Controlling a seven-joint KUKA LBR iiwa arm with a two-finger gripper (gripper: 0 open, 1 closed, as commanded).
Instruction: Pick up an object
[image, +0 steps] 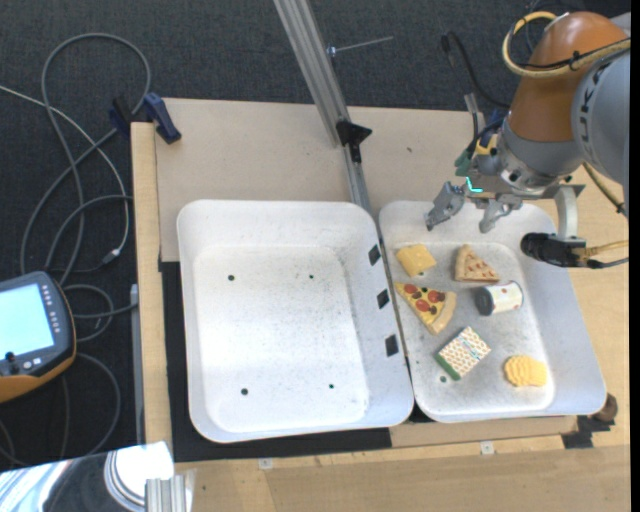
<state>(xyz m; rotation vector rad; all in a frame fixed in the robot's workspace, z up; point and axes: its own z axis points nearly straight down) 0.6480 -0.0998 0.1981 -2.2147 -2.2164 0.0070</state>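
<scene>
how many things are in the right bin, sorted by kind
Pizza-slice toys: 2, a large red-topped slice and a small tan slice
Yellow cheese-like wedge: 1
Yellow ridged round piece: 1
White cylinder lying on its side: 1
Green-edged patterned flat block: 1
Total: 6
</scene>
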